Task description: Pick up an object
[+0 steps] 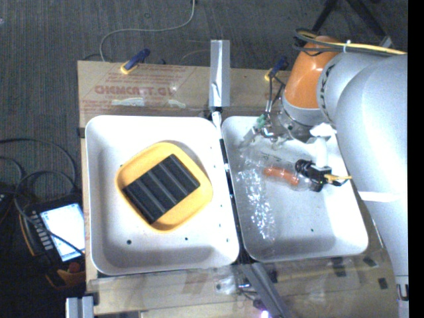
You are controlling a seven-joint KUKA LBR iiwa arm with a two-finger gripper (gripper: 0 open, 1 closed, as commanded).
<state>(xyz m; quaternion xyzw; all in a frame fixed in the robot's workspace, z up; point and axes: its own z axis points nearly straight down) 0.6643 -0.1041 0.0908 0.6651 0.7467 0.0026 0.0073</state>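
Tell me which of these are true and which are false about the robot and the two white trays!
1. The yellow tray with black ridges lies in the left bin. True.
2. The orange pen-like thing lies in the left bin. False: it lies in the right bin.
3. The gripper is over the right bin's far end. True.
4. The crinkly clear plastic lies on the yellow tray. False: it lies in the right bin, beside the orange thing.
5. The gripper is lifting the yellow tray. False: the tray rests in the left bin, apart from the gripper.
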